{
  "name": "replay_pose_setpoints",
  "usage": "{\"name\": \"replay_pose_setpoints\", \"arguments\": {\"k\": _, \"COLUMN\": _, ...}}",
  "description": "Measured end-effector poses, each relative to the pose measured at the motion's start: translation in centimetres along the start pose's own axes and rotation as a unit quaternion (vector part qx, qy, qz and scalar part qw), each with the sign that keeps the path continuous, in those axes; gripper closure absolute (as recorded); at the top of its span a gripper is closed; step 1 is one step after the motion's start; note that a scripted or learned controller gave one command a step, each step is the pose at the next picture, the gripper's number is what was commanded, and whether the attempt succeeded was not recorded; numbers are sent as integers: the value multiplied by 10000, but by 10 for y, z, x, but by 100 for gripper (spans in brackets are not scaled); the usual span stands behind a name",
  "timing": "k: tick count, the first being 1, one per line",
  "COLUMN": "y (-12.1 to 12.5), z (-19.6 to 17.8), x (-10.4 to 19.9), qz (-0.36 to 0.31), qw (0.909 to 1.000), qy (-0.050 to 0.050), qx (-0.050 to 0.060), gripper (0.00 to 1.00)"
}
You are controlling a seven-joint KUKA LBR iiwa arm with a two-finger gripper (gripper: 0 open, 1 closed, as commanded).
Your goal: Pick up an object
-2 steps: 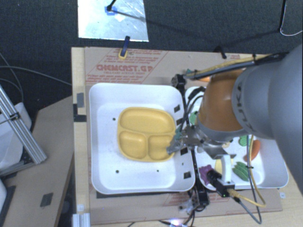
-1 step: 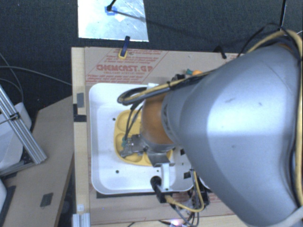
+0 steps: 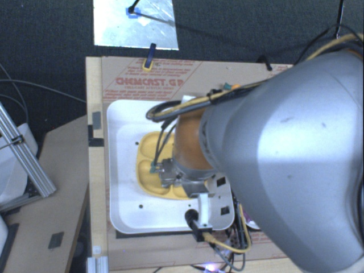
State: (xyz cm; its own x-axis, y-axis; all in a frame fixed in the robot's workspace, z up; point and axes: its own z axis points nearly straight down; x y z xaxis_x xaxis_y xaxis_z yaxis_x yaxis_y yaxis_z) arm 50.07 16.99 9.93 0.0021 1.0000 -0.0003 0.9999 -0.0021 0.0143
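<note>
A flat yellow object [image 3: 149,159] lies in the left white bin [image 3: 122,152], near its middle. The grey arm with its orange band [image 3: 190,144] reaches down over the bin from the right and hides most of the yellow object's right part. The gripper [image 3: 166,174] sits low over the yellow object's lower right portion; the wrist body covers its fingers.
A cardboard sheet [image 3: 151,78] printed with red letters lies under the bin. A shiny metal plate [image 3: 136,16] rests on the dark floor beyond it. An aluminium rail [image 3: 23,152] stands at the left. Cables and a white connector block [image 3: 219,212] hang off the wrist.
</note>
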Motion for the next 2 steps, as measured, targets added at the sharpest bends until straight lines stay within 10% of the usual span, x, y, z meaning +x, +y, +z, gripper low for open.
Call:
{"name": "replay_pose_setpoints", "arguments": {"k": 1, "y": 57, "z": 9, "x": -35, "qz": -34, "qw": 9999, "qy": 80, "qx": 85, "gripper": 100}}
{"name": "replay_pose_setpoints", "arguments": {"k": 2, "y": 49, "z": -91, "x": -146, "qz": 19, "qw": 10000, "qy": -14, "qx": 18, "gripper": 100}}
